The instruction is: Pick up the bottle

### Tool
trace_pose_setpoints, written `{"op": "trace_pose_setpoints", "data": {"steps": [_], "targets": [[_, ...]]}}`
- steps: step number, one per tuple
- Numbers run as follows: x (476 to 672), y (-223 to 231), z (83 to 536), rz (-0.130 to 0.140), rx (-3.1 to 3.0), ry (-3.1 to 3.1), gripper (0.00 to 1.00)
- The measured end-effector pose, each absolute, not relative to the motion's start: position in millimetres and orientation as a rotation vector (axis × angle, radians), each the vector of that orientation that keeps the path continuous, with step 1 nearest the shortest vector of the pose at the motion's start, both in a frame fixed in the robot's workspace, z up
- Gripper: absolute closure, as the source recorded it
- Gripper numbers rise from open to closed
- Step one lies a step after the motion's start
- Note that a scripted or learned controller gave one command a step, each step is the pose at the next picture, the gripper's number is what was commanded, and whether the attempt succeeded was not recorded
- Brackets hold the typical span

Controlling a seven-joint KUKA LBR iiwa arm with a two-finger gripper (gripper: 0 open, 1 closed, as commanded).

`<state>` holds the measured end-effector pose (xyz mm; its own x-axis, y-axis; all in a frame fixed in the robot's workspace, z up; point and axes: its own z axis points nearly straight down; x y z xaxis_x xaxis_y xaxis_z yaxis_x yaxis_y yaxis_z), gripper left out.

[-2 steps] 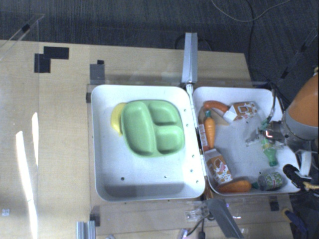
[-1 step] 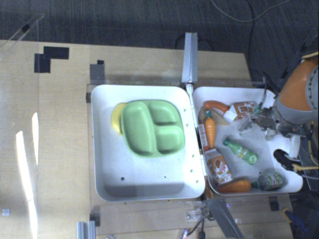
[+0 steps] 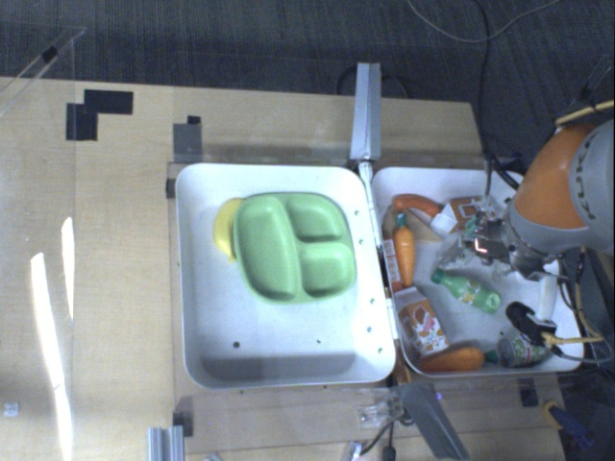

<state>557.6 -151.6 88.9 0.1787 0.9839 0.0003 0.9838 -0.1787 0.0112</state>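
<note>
Orange comes first: a carrot-shaped piece lies along the near edge of the right bin. Just to its right, towards the near right corner, sits a dark green lump too blurred to name. By the left wall, a little farther in, a brown and white snack packet lies flat; its print is too small to read.

The bottle, clear green, lies on its side in the middle of this bin, slanted, with its cap end towards the left wall. Nothing grips it. The gripper hangs just beyond it, towards the right wall, under the grey arm with the orange band. Whether the claw is clenched or released cannot be told here.

A carrot lies along the left wall, green end towards the far edge. In the far left corner rests a reddish sausage. Along the far edge stands a small box with a brown and red label, unreadable.

In the left bin a green divided tray lies towards the far edge, with a yellow dish showing from under its left side. Both bins rest on the pale wooden bench.
</note>
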Motion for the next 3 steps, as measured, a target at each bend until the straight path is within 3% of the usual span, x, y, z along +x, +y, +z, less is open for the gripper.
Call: {"op": "trace_pose_setpoints", "data": {"steps": [1, 2, 3], "targets": [[519.2, -141, 89, 0.015, 2.412, 1.997, 0.00], [491.7, -160, 89, 0.015, 2.417, 1.990, 0.00], [494.5, -159, 101, 0.023, 2.410, 1.990, 1.00]]}}
